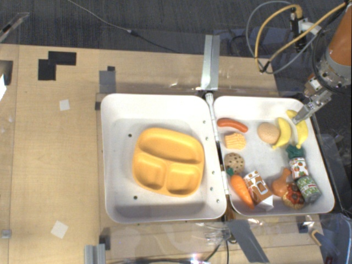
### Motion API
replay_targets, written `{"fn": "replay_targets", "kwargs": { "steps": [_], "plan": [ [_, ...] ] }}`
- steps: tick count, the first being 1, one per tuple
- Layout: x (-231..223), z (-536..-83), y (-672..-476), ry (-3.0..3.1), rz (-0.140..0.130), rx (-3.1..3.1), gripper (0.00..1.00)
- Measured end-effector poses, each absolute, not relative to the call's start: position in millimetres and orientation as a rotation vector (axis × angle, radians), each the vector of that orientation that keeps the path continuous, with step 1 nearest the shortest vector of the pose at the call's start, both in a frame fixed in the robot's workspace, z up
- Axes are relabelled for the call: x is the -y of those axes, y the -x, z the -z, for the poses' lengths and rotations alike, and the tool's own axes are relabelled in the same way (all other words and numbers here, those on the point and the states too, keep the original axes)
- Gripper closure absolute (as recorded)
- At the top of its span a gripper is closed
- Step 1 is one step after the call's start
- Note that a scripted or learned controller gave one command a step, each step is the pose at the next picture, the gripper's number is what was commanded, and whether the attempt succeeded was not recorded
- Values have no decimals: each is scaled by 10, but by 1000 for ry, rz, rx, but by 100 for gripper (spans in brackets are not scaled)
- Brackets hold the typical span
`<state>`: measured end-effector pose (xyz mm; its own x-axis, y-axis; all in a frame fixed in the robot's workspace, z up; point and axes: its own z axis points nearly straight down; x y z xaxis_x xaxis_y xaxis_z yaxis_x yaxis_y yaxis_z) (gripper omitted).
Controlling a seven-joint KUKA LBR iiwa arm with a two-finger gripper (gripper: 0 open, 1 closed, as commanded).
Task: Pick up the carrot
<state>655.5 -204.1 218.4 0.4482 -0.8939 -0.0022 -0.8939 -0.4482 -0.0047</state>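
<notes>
Carrot [240, 189] at right bin's near-left, gripper [304, 113] well apart, far-right

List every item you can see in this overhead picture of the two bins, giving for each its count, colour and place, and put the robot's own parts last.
bins: 2, white, side by side on the bench
divided plate: 1, yellow, left bin
carrot: 1, orange, right bin, front left
sausage: 1, red-orange, right bin, back left
cracker: 1, yellow, below sausage
cookie: 1, speckled tan, above carrot
carton: 1, white and brown, beside carrot
egg: 1, tan, right bin, back
banana: 1, yellow, beside egg
gripper: 1, grey, over right bin's back right corner
arm: 1, grey and orange, right
</notes>
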Motion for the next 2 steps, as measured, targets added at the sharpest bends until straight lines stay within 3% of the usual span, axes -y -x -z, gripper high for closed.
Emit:
{"fn": "replay_targets", "kwargs": {
  "steps": [1, 2],
  "plan": [
    [1980, -2398, -5733, 2745, 10, -1520, 100],
    [1813, -894, -6287, 2274, 14, -2155, 100]
  ]
}}
